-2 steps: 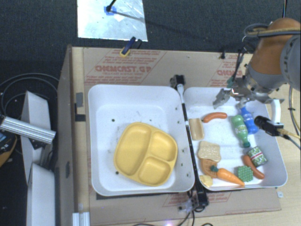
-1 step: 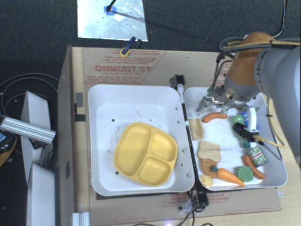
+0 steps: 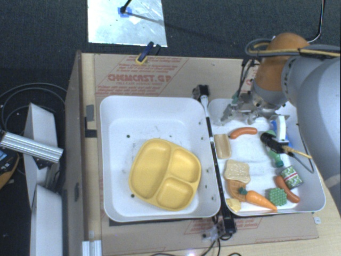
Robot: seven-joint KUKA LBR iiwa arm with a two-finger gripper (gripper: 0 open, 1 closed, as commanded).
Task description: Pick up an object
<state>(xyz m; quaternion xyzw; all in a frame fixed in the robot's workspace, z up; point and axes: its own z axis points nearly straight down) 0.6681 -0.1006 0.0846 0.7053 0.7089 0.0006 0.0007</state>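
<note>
Gripper [image 3: 241, 111] is sitting over the far-left corner of the right bin [image 3: 314, 196], and honestly I can't tell how it's set or whether it's got anything. Just near of it there's a sausage [image 3: 243, 133] on the bin floor. Same bin also has a bread slice [image 3: 237, 170], a carrot [image 3: 257, 198], a green block [image 3: 277, 196] and a green can [image 3: 291, 175] toward the near-right. Left bin [image 3: 114, 143] has a yellow divided plate [image 3: 164, 173] in it. Both bins are on cardboard [image 3: 138, 73], with dark carpet [image 3: 42, 25] beyond and a shiny metal sheet [image 3: 127, 15] at the far side.
</note>
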